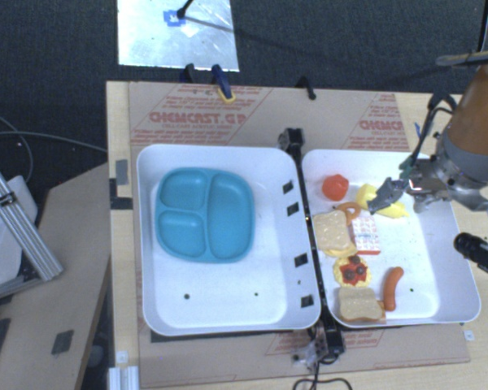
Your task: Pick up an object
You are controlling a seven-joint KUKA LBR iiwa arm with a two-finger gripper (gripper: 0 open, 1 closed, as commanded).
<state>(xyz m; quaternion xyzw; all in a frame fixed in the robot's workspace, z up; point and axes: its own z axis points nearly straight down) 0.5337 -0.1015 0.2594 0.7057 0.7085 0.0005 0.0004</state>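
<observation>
Directly under the gripper (pixel 384 195) lies a yellow toy (pixel 398 210).

You get bright, even overhead light across both bins; left bin (pixel 228 157) rim reads near white, detail washed out at its walls. Strong glare on foil sheet (pixel 177 21) beyond left bin's far edge. Shadows soft and short, hugging blue tray (pixel 205 214) inside left bin. Dark floor around tabletop (pixel 195 112) underexposed, little texture. Arm (pixel 481 120) right of left bin slightly soft, orange band smeared. Overall resolution low, fine edges grainy.
</observation>
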